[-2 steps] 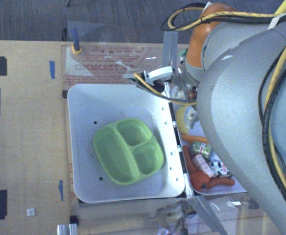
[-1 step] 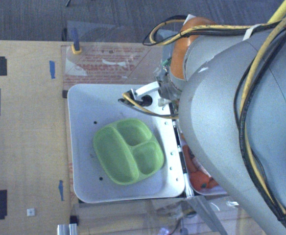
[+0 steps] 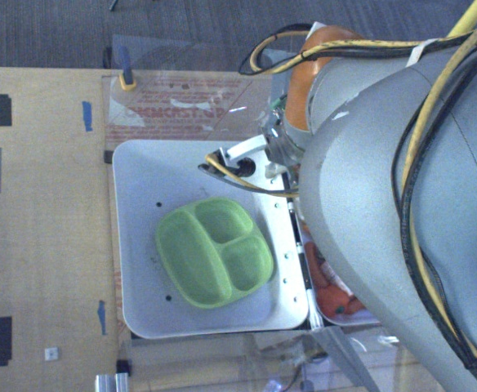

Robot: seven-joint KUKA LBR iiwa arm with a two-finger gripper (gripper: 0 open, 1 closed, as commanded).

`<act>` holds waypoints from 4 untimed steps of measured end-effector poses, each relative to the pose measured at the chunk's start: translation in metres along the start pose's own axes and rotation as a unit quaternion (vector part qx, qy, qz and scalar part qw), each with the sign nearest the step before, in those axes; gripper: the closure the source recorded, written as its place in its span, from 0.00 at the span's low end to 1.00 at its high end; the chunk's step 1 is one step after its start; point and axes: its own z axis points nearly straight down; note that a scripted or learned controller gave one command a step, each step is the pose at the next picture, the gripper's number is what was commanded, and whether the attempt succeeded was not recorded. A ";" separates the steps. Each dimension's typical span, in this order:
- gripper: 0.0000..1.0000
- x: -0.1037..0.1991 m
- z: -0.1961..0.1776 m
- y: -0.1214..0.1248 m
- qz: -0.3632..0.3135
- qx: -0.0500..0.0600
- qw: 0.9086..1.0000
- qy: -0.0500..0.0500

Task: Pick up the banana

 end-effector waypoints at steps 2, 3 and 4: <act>1.00 0.054 -0.038 -0.061 0.053 0.014 0.998 -0.003; 1.00 0.033 -0.151 -0.035 0.086 0.014 0.996 0.000; 1.00 0.019 -0.118 -0.073 0.085 0.014 0.996 -0.001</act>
